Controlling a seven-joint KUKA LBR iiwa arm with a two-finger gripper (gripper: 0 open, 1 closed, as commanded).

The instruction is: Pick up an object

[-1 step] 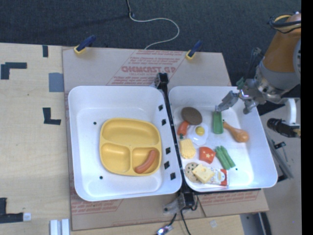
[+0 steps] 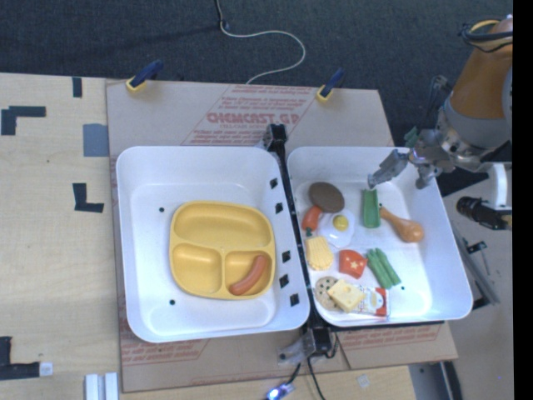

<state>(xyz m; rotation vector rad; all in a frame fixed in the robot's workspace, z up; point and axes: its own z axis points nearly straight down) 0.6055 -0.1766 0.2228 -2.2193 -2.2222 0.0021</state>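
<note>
Gripper [image 2: 406, 172] open, fingers spread, grasping nothing, poised over right bin [image 2: 441, 282] far edge, above green pickle [image 2: 370, 207] and drumstick [image 2: 400, 224].

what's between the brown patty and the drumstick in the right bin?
In the camera view, the upright green pickle piece lies between the brown patty and the drumstick; the fried egg sits just below that line.

Open hand [image 2: 405, 172] hovers above toy food in right bin [image 2: 441, 302].
</note>
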